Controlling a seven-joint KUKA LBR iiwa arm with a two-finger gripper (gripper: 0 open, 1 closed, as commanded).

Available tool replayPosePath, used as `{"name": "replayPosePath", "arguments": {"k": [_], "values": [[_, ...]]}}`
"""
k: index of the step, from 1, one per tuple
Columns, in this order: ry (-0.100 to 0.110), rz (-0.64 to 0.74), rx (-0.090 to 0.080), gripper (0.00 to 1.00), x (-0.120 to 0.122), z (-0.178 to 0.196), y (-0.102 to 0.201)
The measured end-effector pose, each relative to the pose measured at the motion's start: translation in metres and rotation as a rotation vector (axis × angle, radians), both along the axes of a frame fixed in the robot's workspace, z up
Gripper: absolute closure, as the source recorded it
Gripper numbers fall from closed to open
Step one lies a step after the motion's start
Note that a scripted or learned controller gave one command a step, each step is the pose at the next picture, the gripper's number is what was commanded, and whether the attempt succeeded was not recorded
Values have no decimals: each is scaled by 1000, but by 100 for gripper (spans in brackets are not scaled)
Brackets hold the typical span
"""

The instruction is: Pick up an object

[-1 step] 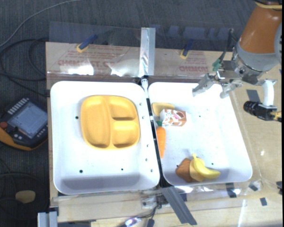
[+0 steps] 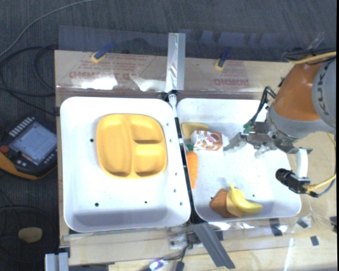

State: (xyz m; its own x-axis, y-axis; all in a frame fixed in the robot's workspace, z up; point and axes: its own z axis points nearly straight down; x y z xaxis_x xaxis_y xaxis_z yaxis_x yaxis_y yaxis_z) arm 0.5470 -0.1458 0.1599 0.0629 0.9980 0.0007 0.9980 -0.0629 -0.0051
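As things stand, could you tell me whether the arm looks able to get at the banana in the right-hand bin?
Probably yes. The banana lies on top near the right bin's front wall, uncovered, with bare floor between it and the pincer. The brown item touching its left side might crowd a grasp.

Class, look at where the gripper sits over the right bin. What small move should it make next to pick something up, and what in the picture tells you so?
Probably shift the gripper a little toward the small carton and lower it. The gripper hangs over bare floor of the right bin, holding nothing, and the carton is the nearest item, just to its left in view; the banana lies farther off.
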Motion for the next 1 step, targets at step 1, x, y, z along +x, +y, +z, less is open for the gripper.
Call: {"name": "replayPosePath", "arguments": {"k": [1], "values": [[-18,117,-5,0,-27,-69,5]]}}
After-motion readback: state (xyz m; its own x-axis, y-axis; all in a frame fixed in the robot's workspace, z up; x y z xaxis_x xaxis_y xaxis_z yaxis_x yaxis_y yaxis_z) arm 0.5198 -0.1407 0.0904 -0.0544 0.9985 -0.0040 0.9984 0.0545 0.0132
